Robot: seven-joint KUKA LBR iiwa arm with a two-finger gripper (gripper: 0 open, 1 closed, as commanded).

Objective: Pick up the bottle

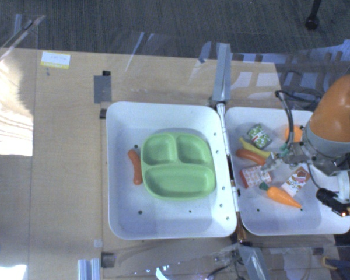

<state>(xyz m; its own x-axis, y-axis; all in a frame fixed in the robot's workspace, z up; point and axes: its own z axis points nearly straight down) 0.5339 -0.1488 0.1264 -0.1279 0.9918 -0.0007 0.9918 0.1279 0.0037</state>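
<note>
The bottle (pixel 296 182) is small and white with a red label. It lies tilted in the right bin (pixel 262 223), near the bin's right side, beside an orange carrot (pixel 282 196). My gripper (pixel 286 154) hangs over the middle of that bin, just up and left of the bottle, under the grey wrist and orange band (pixel 338 112). Nothing can be seen held in it. The wrist hides part of the bin's right side.
The right bin also holds a green carton (pixel 258 136), a yellow piece (pixel 252 146), an orange-red sausage (pixel 251 155) and a red packet (pixel 255 176). The left bin (pixel 122 214) has a green divided plate (pixel 178 165) and a sausage (pixel 136 166).
</note>
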